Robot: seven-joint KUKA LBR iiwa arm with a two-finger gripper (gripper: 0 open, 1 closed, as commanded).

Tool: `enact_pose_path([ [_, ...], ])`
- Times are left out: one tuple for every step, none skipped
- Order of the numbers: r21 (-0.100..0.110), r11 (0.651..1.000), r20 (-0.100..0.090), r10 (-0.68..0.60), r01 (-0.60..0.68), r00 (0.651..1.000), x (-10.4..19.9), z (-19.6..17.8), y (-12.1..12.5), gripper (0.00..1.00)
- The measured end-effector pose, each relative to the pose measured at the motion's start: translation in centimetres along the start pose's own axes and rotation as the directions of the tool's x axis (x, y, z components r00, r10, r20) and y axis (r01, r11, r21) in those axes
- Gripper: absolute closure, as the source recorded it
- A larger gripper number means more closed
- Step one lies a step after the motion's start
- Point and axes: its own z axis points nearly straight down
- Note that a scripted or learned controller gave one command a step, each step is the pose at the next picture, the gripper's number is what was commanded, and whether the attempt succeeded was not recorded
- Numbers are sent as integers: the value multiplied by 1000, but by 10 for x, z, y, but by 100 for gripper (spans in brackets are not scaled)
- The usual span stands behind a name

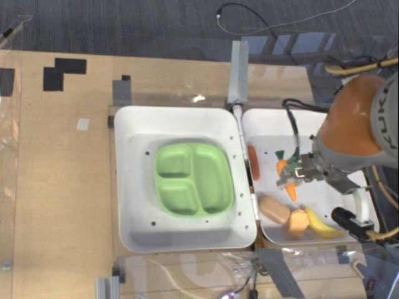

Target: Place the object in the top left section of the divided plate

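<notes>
While the arm reaches in from the right of the frame, the scene reads as follows.

Left bin: a shallow white bin (pixel 128 185) fills the middle of the frame; a green divided plate (pixel 194 178) lies flat near its centre.
Plate sections: two smaller sections sit on the plate's left, one above the other, and one long section runs down its right; all show bare green.
Right bin: a second white bin (pixel 268 126) sits just beside the first, touching along a shared rim.
Gripper: the gripper (pixel 293 174) hangs over the middle of the right bin, right at the carrot; whether its fingers are spread or closed cannot be told from this angle.
Carrot: a small orange toy carrot (pixel 288 180) with a green top lies under the gripper tip, partly covered by it.
Other toys: a red sausage (pixel 252 161) lies along the bin's left wall; a tan bread piece (pixel 274 209), an orange fries-like piece (pixel 298 223) and a yellow banana (pixel 319 224) cluster at the lower edge.
Arm: grey body with an orange band (pixel 352 120) at the right of the frame.
</notes>
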Motion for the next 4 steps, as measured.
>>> enact_pose_path([
  [1, 969, 0, -247, 247, 969, 52, 1, 61, 100],
  [-2, 900, 2, -436, 436, 900, 70, -1, 132, 100],
  [-3, 852, 3, -524, 524, 852, 67, -1, 154, 100],
  [-3, 904, 1, -428, 428, 904, 120, -1, 171, 100],
])
